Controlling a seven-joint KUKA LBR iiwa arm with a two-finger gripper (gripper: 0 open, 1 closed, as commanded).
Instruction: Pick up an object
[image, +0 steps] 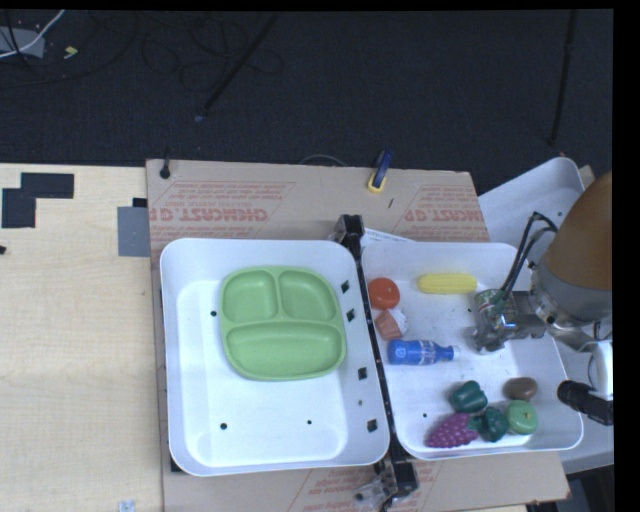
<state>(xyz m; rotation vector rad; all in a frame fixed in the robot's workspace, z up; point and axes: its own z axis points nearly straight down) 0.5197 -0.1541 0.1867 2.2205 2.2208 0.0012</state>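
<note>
One fixed camera looks down at a slant from above on both white bins (180, 300).

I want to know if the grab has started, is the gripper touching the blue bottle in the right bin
Apart. In the camera view, bare white bin floor shows between the gripper and the cap end of the blue bottle, which lies flat to its left.

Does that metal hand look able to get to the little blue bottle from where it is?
Probably yes. The hand hangs over the right bin, just right of the blue bottle, and bare bin floor lies between them. The orange toy sits on the bottle's far side, out of the way.
</note>
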